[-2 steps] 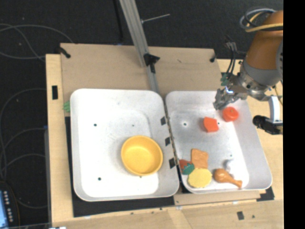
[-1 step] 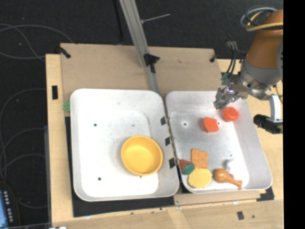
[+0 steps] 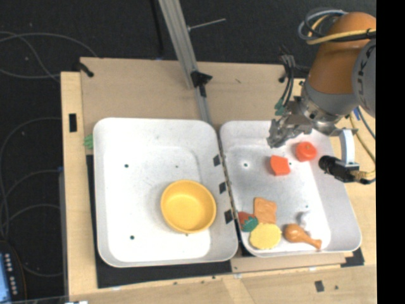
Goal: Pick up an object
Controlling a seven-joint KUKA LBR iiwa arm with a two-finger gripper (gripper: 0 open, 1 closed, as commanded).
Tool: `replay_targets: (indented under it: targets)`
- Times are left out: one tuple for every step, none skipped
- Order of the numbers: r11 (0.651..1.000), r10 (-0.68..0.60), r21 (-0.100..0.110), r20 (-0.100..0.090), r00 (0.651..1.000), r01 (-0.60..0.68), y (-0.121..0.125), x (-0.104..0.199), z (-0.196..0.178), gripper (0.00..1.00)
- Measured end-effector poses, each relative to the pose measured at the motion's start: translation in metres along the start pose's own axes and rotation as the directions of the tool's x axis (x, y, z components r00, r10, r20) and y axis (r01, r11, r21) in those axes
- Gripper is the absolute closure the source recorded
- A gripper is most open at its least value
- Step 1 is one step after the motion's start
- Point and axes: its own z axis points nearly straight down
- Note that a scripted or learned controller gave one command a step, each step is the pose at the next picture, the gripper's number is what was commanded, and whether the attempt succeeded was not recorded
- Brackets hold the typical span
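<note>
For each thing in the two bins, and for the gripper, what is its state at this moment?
Gripper: above the right bin's far edge, nothing seen in it.
Yellow bowl: upright in the left bin.
Orange block: lying free in the right bin.
Red-orange round piece: free, near the gripper.
Tan cracker: lying flat.
Yellow disc: lying flat at the near edge.
Drumstick: lying on its side.

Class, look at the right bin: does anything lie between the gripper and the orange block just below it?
Nothing visible does. The gripper hangs over the right bin, and only bare white floor separates it from the orange block. The round orange piece sits off to the side.
</note>
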Motion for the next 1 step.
replay_targets:
  targets:
    - [1.000, 0.002, 0.003, 0.001, 1.000, -0.002, -0.0201, 0.0396, 0.0061, 1.00]
